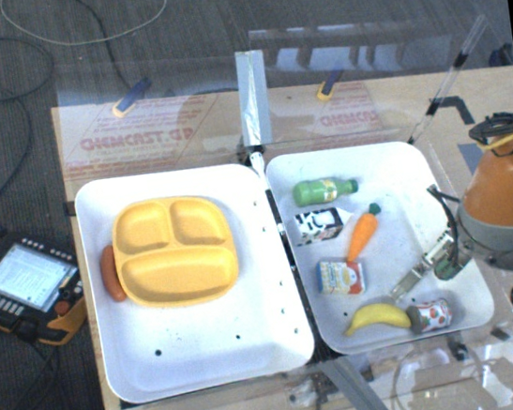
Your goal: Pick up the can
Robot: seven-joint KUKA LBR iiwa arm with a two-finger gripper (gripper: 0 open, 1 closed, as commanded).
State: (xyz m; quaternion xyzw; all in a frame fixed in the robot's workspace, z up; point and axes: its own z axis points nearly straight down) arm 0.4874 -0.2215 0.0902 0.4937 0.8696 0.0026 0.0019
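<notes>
The can (pixel 430 315) is lying on its side in the near right corner of the right bin (pixel 378 158), red and white label, just below the pincer (pixel 408 284) and a touch to its right. They look close, but the can isn't between the fingers, so nothing's gripped. The pincer itself hangs low over the bin floor, slanting down-left from the arm's wrist, and honestly I can't tell whether the fingers are apart or together, it's just a thin metallic shape from this angle.

The banana (pixel 377 317) sits right beside the can, its end nearly touching it, below and left of the pincer. Left of the pincer there's a small juice carton (pixel 341 277), and up-left of it a carrot (pixel 361 233) lying at a slant. Further up are a black-and-white carton (pixel 320 224) and a green bottle (pixel 324 190) on its side near the far wall.

The left bin (pixel 202 358) is well away to the pincer's left, holding a yellow divided tray (pixel 176 249) with a hot dog (pixel 111 275) tucked against its left edge. The arm (pixel 500 198), orange band and all, comes in from the right over the worktop (pixel 133 136).
</notes>
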